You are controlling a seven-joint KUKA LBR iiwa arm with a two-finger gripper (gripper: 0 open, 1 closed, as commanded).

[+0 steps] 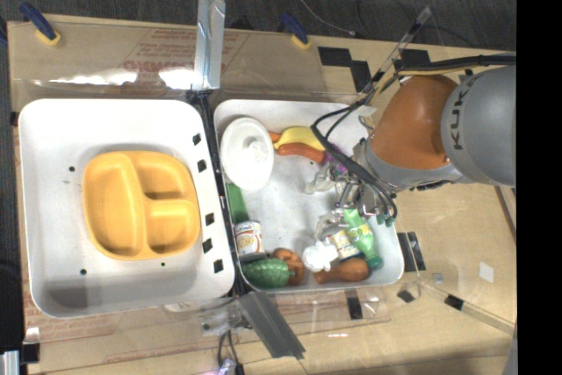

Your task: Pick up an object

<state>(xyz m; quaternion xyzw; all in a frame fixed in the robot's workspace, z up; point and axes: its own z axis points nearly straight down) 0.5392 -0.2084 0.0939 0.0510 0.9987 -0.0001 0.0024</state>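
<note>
My gripper [341, 205] is down inside the right bin [290, 205], at its right-hand side, below the orange-banded wrist [411, 134]. It hangs just above a green bottle [362, 240] with a white cap [316, 258] that lies near the bin's front right corner. Nothing can be seen held. Other objects in this bin are a white bowl [248, 152], a yellow and orange banana-shaped toy [299, 141], a small jar [248, 237], a dark green vegetable [265, 273] and brown pieces [348, 270].
The left bin [44, 189] holds a yellow divided tray [140, 202]. A green item [235, 201] lies along the right bin's left wall. Black cables [351, 114] trail from the wrist over the bin's back right corner. Cardboard surrounds both bins.
</note>
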